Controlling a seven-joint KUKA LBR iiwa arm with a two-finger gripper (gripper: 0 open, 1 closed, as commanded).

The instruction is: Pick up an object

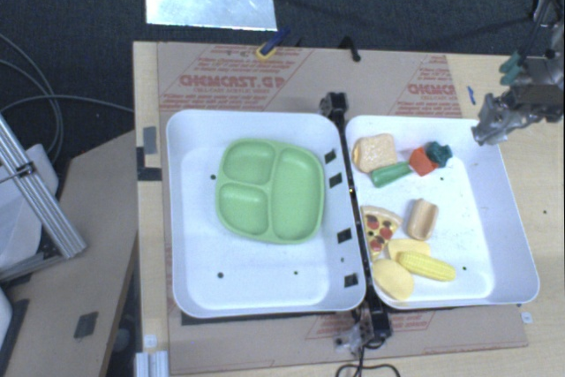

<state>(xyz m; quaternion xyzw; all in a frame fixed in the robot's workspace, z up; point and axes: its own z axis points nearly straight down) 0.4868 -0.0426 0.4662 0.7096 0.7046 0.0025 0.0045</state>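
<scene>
Claw (487,133) hovers over the right bin's (510,216) upper right rim, grip state unclear; toy food (397,216) crowds the bin's left half.

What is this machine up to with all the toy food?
The arm's gripper hangs over the right bin's far corner, holding nothing. Toy food lies in that bin: bread, a carrot, pizza, corn. A green plate sits in the left bin.
</scene>
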